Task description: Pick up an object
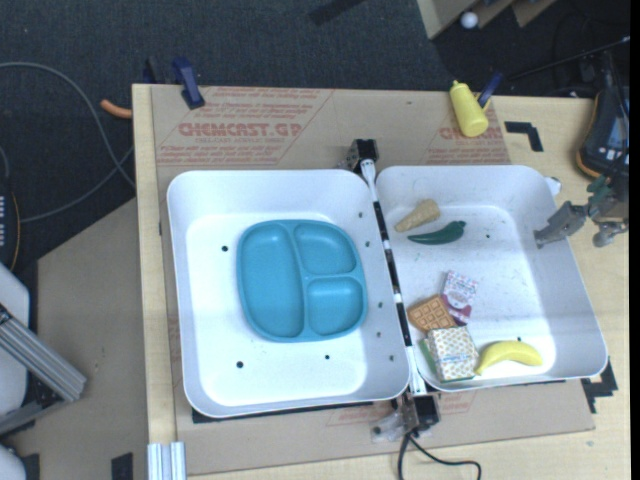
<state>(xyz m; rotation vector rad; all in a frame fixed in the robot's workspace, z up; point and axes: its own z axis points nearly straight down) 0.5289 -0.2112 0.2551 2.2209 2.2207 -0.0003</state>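
The right bin holds several small items. A tan cone and a green pepper lie near its back left. A pink-and-white packet, a brown waffle, a small printed box and a yellow banana sit toward its front. My gripper hangs at the bin's right rim, well to the right of all the items. Its fingers are spread open and hold nothing.
The left bin carries a blue divided plate. A yellow bottle-like object and a blue clamp rest on the cardboard behind the bins. A black divider runs between the bins.
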